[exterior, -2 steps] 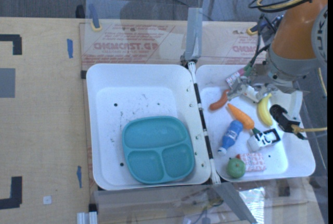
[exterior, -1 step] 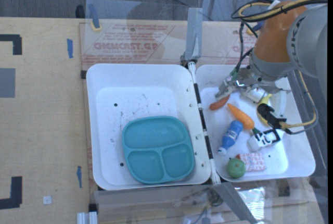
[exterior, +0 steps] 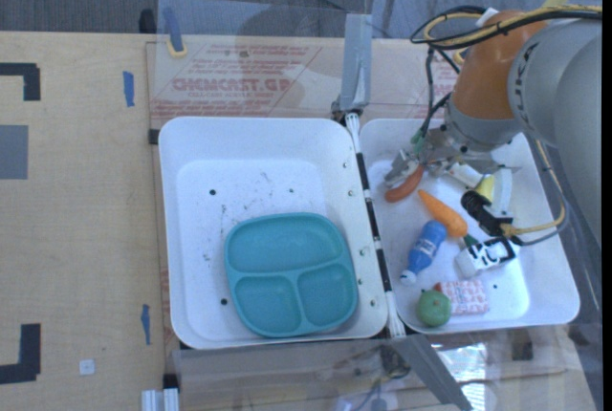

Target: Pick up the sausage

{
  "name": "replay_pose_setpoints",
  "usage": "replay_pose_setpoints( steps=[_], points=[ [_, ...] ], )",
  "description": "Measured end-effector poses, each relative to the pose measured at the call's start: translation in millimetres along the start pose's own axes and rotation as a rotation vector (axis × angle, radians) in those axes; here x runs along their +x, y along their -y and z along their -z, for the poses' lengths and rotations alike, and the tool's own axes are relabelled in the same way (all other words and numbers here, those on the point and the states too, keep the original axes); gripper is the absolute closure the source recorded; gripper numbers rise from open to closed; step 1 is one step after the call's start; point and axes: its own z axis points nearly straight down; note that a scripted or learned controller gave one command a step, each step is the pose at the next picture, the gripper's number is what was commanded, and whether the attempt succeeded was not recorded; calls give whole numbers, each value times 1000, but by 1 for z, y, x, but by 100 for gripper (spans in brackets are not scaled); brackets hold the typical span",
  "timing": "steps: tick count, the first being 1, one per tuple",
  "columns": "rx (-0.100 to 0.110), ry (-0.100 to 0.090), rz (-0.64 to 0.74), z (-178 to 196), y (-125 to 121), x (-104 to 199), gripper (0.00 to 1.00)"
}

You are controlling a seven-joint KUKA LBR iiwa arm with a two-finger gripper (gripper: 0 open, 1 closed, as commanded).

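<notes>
Overhead view of the bench. The arm reaches in from the right over the far part of the right bin. Its gripper sits low at the bin's far-left corner, directly upon the sausage, a reddish-orange piece lying aslant near the bin's left wall. The gripper appears to touch the sausage's far end, but whether the jaws are apart, together or clamped on it cannot be told from here.

Risk, as a judgement: the sausage lies near the wall, so a finger could strike the rim or pinch only the tip, letting the piece roll or slip free on lifting. The carrot lies just beside it on the near right and could be nudged or caught instead.

Other contents, largest first: the teal divided plate in the left bin; then the blue bottle, a patterned packet and a green apple, all nearer and well apart from the grasp.
</notes>
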Motion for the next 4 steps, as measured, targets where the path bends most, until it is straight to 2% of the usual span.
replay_pose_setpoints(
  steps=[1,2,3,4],
  points=[
    [2,0,178,70,33,-41,0],
    [1,-1,256,0,3,-10,0],
    [-7,4,252,13,1,-14,100],
    [1,-1,382,99,-29,33,100]
  ],
)
